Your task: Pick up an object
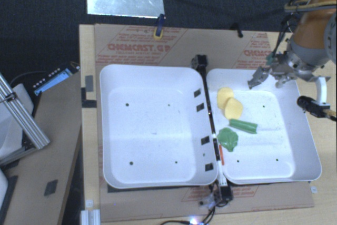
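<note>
The right bin (295, 166) holds two yellow rounded pieces, one (225, 95) just behind the other (234, 109). A long green piece (244, 126) lies in front of them, and a flat green leafy piece (227, 138) sits at the bin's left wall. My gripper (269, 80) hangs above the back edge of the right bin, to the right of and behind the yellow pieces. Its fingers are spread apart with nothing between them.
The left bin (113, 166) stands beside the right one, with black clips along the divider (205, 113). A small red sliver (221, 155) lies by the divider. A black part of the arm (310, 105) overhangs the right bin's right rim. Both bins rest on a cardboard sheet (137, 42).
</note>
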`<state>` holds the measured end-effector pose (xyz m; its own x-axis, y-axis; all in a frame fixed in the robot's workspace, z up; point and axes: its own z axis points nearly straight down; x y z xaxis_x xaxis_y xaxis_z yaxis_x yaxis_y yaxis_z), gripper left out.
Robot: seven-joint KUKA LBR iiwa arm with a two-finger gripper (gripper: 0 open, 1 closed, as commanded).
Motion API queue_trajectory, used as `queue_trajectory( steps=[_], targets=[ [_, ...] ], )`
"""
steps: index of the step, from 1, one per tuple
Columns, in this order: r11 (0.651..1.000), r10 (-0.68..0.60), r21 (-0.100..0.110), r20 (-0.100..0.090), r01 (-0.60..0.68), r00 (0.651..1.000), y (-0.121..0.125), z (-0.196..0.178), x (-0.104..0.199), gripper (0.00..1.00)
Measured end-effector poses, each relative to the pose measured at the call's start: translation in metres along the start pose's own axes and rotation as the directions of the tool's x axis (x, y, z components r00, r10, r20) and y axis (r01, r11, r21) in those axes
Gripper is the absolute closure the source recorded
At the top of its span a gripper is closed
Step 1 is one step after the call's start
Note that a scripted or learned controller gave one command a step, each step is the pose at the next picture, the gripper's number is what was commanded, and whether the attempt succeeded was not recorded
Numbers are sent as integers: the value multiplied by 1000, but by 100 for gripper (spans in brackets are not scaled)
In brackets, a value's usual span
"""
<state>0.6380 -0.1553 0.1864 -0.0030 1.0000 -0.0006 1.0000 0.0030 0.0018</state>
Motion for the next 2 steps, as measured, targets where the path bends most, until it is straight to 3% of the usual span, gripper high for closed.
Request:
queue_trajectory(
  steps=[1, 2],
  targets=[
    [1000, -6, 6, -4, 6, 1000, -4, 80, 57, 0],
    [1000, -3, 2, -1, 3, 1000, -12, 103, 71, 0]
  ],
)
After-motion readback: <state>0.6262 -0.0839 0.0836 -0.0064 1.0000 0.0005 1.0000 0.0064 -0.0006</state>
